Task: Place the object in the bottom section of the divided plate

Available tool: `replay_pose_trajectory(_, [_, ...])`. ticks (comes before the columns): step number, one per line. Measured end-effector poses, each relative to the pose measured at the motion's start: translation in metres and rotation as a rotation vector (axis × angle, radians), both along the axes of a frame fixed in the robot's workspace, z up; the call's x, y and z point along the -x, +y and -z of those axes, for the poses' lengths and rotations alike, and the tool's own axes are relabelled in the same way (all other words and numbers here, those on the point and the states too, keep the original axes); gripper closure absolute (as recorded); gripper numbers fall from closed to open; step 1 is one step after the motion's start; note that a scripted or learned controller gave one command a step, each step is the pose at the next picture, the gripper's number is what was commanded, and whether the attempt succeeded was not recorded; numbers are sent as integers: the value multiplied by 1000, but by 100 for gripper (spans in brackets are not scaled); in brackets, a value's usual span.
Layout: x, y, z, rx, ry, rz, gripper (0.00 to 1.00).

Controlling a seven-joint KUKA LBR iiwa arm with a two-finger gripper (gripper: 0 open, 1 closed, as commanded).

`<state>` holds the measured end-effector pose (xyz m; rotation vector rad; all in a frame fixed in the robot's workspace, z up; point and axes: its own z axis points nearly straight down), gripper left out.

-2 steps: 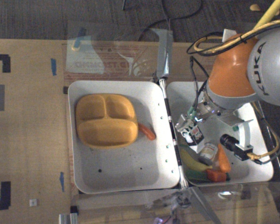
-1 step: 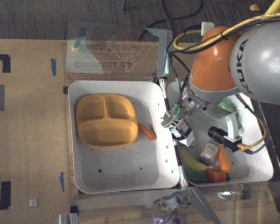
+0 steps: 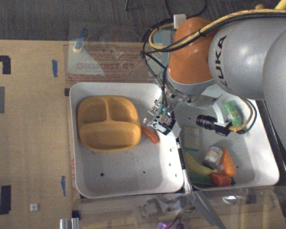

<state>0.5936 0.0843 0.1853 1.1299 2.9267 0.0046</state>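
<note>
A yellow divided plate (image 3: 108, 123) lies in the left white bin (image 3: 128, 175), with two small sections at its far side and one wide section at its near side. A small orange-red object (image 3: 151, 135), shaped like a carrot piece, sits just off the plate's right rim. My gripper (image 3: 158, 121) hangs directly above and slightly right of that object, at the right side of the left bin. The gripper's body hides where its tip meets the object, so I cannot tell whether the object is held or resting on the bin floor.
The right bin (image 3: 257, 142) holds a green packet (image 3: 232, 112), a small jar (image 3: 212, 156), an orange carrot (image 3: 228, 162), a yellow banana (image 3: 195, 165) and a red piece (image 3: 220, 179). The big grey arm with its orange band (image 3: 193, 51) overhangs the divider between the bins.
</note>
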Motion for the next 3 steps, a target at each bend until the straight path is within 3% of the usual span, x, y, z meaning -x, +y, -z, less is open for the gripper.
replay_pose_trajectory(1, [-12,56,-14,0,0,1,100])
replay_pose_trajectory(2, [-46,86,6,0,-1,-143,100])
replay_pose_trajectory(3, [-56,91,54,1,-4,-412,100])
